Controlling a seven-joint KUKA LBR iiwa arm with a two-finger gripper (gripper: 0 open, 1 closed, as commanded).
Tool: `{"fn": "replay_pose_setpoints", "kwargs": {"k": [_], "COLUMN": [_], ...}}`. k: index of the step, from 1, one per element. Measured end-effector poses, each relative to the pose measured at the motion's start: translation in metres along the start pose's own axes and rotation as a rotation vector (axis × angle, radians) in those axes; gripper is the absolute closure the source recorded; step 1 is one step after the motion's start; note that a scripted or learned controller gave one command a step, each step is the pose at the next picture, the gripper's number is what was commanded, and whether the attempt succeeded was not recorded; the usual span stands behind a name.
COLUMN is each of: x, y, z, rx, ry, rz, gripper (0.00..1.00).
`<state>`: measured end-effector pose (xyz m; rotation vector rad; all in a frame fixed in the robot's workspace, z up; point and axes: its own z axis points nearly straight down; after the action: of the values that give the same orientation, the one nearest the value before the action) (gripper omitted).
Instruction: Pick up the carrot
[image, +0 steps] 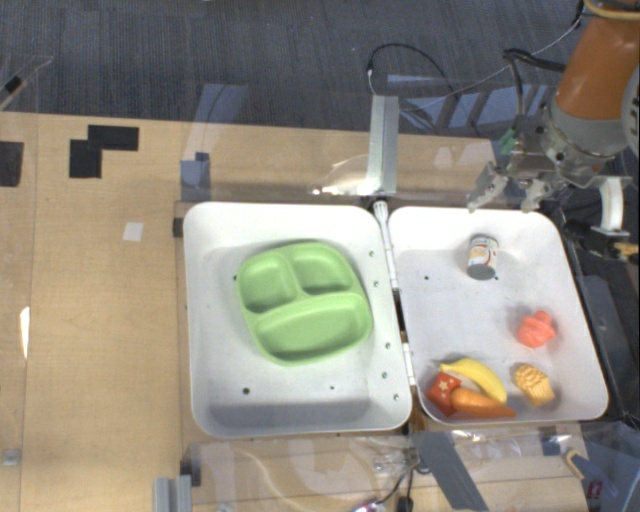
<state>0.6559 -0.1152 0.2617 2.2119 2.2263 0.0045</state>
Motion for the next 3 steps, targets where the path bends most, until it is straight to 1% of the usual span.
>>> {"fn": "replay_pose_setpoints", "kwargs": {"k": [1, 2, 3], "x": [-0.015, -0.052, -0.079], "y": [-0.103, -0.163, -0.168], "z": [-0.111, -0.176, -0.175], "rx": [-0.004, -0.003, -0.001], "ry": [-0.001, -0.001, -0.002], "rz": [0.222, 0.386, 0.754], "gripper": [0.00, 0.00, 0.00]}}
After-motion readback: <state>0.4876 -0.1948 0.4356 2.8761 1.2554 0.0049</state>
